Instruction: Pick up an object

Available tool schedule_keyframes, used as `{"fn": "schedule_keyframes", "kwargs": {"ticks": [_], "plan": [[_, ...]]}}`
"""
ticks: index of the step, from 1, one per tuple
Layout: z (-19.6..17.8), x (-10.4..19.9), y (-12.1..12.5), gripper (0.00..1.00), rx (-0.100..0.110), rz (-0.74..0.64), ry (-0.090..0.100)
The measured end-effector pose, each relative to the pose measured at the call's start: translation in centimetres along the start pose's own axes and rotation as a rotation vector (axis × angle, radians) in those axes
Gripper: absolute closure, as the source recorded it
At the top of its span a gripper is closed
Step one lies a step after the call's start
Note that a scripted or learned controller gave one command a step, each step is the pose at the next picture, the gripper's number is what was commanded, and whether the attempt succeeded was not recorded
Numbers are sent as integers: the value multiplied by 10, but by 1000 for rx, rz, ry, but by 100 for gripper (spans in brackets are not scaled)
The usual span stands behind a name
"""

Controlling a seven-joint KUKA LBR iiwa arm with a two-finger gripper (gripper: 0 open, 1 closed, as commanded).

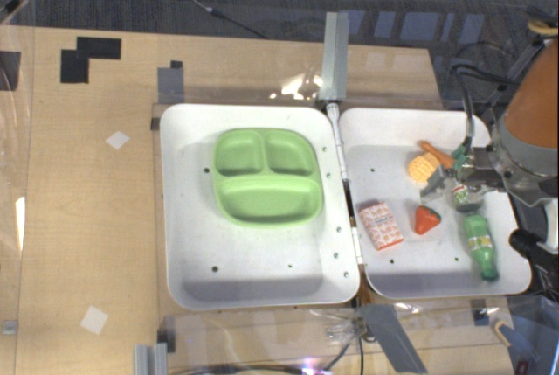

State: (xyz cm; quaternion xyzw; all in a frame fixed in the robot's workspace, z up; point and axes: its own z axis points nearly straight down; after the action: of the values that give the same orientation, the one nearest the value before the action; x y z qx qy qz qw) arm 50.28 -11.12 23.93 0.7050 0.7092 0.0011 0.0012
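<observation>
Green bottle (479,246) nr right bin (384,281) edge, under end effector (450,181).

The right white bin (384,137) is crowded along its right half: a yellow toy corn cob (424,165), a red toy strawberry (426,220), a green plastic bottle (479,246) and the grey two-finger gripper (456,183) sit close together, leaving narrow gaps. A small pink patterned box (381,225) lies near the bin's left wall, with bare floor far and near of it. In the left white bin (188,268), a green divided plastic tray (265,175) takes the centre; open floor rings it, widest on the near side.
</observation>
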Motion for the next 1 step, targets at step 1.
{"fn": "schedule_keyframes", "kwargs": {"ticks": [1], "plan": [[119, 21, 10, 0, 2, 2, 1]]}}
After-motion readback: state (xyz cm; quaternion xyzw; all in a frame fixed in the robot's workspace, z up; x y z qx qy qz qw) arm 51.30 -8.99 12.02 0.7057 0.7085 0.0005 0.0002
